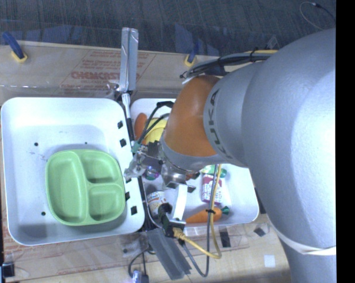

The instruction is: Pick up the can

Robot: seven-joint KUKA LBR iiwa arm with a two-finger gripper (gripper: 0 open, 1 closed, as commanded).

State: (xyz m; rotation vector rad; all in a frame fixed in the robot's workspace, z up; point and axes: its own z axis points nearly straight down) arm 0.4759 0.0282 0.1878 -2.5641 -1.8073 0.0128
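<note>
At the near edge of the right bin [243, 200], at about 7 o'clock on its floor, a small round tin lies close to the wall shared with the other bin; it looks like the can [155, 199], though it is partly hidden and hard to read. To its 3 o'clock, along the same near wall, lies a long orange thing shaped like a carrot [198, 216], and just beyond that a small bottle [211, 188] with a red and white label. The gripper [141, 165] hangs over the dividing wall at about 11 o'clock from the can, near it but not on it, probably because the program is lining up a descent. Whether it is spread or closed cannot be told from this angle, and nothing is seen held in it. Above it the grey arm [272, 128], with its orange band, reaches in from 3 o'clock and covers much of the right bin. In the left bin [24, 128] a green divided plate [83, 187] lies flat toward 6 o'clock, well apart from the can and out of the way. Farther back in the right bin, at about 11 o'clock, a yellow thing [157, 130] and a smaller orange thing [141, 122] sit side by side. Beyond both bins a metal post [129, 58] stands upright between them.
</note>
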